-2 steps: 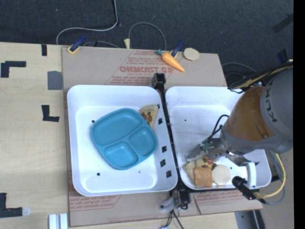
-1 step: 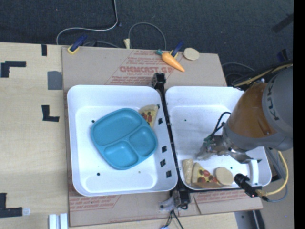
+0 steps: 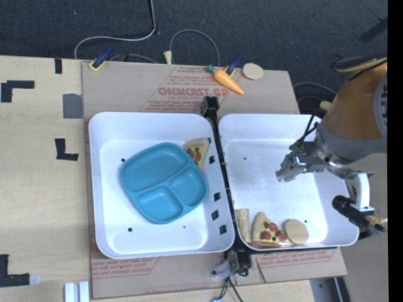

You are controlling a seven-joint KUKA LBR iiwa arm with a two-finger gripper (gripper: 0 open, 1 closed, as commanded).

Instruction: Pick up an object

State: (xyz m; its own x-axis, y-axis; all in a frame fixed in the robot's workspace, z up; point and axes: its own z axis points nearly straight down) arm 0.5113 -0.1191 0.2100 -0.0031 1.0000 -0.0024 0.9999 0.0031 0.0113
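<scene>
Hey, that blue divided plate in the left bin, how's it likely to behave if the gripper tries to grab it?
The blue plate looks like stiff moulded plastic, so it probably won't flop. It lies flat and wide in the left bin, so the gripper would likely need its rim. Its smooth surface may slip or slide when pushed.

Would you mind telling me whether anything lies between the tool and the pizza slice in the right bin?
Nothing visible does: bare white floor of the right bin separates the tool from the pizza slice.
</scene>
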